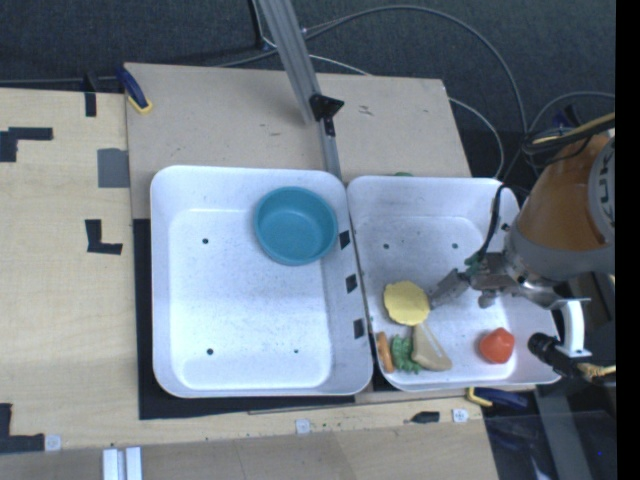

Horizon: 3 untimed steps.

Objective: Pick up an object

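yellow object (406, 302) lies in the right bin (420, 213), near-left part, flat. gripper (447, 288) is just beside its right edge — finger state cannot be told. carrot (384, 352), green piece (402, 355), tan piece (430, 349) and red ball (496, 345) lie nearer. blue bowl (295, 225) — left bin (200, 298), far side.

Arm (565, 218) cut off at the right; its wrist hides part of the right bin's (420, 193) far rim. Jaws too dark and small to tell their stance. Carrot (384, 352) and green piece (402, 354) partly tucked under the tan wedge (430, 350); green piece's shape unclear.
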Tool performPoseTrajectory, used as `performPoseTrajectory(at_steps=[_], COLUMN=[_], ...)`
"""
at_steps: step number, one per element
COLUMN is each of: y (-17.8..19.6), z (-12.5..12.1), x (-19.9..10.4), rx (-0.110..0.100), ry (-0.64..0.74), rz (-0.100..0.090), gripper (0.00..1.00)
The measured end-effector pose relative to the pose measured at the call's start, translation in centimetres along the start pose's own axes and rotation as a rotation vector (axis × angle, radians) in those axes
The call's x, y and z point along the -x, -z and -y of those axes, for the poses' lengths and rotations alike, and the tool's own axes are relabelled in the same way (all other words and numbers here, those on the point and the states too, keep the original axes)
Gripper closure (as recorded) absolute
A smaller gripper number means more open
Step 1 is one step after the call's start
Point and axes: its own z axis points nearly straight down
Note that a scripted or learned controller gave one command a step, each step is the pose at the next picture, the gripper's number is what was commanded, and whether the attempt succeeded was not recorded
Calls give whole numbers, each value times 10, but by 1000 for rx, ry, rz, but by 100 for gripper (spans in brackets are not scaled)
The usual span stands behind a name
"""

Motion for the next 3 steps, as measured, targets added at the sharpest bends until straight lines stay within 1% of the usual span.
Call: performPoseTrajectory(at_steps=[1, 2, 3], y=[-49, -38, 6], z=[-2, -1, -7], x=[0, 1, -4], rx=[9, 10, 7], ry=[-1, -2, 0], rz=[2, 4, 2], gripper=[0, 100, 100])
